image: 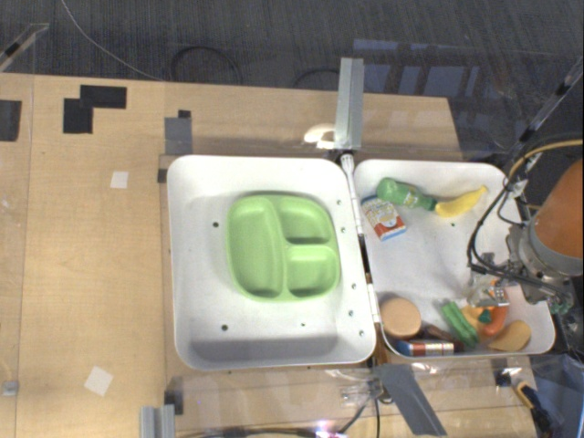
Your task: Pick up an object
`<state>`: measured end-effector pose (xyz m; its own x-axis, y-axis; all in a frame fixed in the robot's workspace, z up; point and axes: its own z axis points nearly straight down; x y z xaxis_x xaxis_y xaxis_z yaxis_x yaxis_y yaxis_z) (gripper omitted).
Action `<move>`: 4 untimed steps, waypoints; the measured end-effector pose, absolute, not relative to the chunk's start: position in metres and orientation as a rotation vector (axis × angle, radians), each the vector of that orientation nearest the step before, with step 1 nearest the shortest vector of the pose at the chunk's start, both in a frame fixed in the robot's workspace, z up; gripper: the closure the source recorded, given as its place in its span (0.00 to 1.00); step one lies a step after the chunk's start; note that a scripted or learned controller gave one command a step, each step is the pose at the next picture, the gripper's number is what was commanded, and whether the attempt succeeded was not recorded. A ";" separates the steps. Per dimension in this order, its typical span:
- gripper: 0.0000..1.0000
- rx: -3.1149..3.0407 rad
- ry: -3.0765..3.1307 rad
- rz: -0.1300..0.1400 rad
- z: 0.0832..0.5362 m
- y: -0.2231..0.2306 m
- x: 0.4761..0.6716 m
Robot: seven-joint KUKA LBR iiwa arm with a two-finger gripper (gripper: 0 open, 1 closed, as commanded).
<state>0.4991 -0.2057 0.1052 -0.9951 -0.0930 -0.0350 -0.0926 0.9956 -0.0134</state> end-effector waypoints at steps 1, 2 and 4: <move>1.00 -0.631 3.062 -0.012 0.239 -0.206 0.528; 1.00 -0.938 2.985 -0.007 0.266 -0.204 0.606; 1.00 -0.929 2.966 -0.017 0.294 -0.202 0.610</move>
